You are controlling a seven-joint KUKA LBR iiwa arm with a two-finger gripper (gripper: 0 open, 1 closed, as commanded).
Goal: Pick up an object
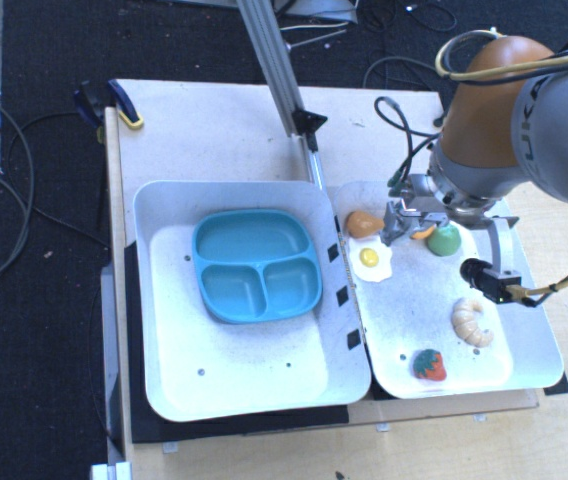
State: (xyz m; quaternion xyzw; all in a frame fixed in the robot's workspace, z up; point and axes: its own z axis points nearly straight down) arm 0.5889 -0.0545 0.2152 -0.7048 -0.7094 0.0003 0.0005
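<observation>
On the bench sit 2 shallow white bins side by side, the left bin (164, 368) and the right bin (524, 358) touching along their inner edges. Inside the left bin lies a blue divided plate (258, 265) with 3 compartments, set flat near the middle of the bin floor.

Over the far part of the right bin hangs the arm (524, 108), grey with an orange band above the wrist, reaching in from the right of the view. Its gripper (404, 223) points down toward the bin's upper left corner; how far apart its tips stand cannot be told from this slant, and nothing is visibly caught between them.

Several toy foods lie in the right bin. A brown bun-like piece (362, 224) sits just left of the gripper, near the bin's inner wall. A fried egg (371, 261) lies just below it. A green round item (445, 241) rests just right of the gripper, with a small orange piece (422, 233) beside it, partly hidden by the tool. A pale croissant (472, 321) lies toward the right side, and a red strawberry with a green top (429, 365) sits near the front edge, well apart from the gripper
</observation>
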